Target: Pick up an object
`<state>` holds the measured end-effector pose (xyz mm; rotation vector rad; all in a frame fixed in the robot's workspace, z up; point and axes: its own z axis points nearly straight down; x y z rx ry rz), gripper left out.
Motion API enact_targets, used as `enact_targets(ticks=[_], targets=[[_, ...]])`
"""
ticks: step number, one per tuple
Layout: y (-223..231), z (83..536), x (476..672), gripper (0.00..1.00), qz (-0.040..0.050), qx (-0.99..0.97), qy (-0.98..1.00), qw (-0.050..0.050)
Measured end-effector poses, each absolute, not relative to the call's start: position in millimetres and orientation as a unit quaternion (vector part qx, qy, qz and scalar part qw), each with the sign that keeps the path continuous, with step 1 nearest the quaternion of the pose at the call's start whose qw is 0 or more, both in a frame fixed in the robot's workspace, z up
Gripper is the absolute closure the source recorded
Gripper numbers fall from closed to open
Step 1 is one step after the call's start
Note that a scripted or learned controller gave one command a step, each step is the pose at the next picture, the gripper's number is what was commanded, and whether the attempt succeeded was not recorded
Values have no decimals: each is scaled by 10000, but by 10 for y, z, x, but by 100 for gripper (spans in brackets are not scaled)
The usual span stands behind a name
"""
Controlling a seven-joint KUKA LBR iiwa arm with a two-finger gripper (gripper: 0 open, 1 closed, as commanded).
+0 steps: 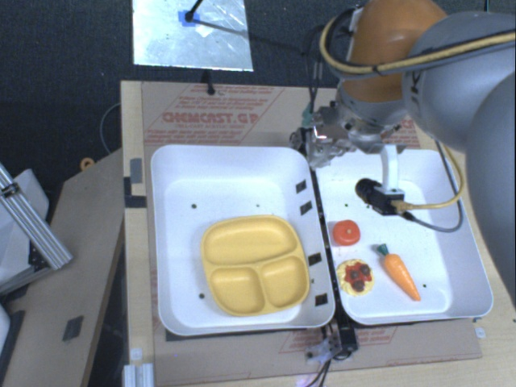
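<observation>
Loose items, right bin (439, 240): tomato (347, 232), pizza toy (357, 276), carrot (397, 272).
Tomato lies nearest the claw (318, 145), on its near side; pizza toy and carrot lie farther that way. Yellow tray (255, 263), left bin (177, 216), near-left of claw. Claw hangs over the bins' far shared corner; spread or pressed together, cannot tell.

Bright, even light from above — the silvery sheet (192, 22) glares, shadows are faint, the near arm (476, 79) looks soft

A yellow three-compartment plastic tray (255, 263) takes up the near half of the left white bin (173, 216); its far half lies open.
</observation>
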<state>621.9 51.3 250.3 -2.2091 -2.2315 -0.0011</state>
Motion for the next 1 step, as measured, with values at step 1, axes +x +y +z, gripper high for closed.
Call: enact_targets(ticks=[1], targets=[[969,2505,6151,100,-9,-7036,-7106,4]])
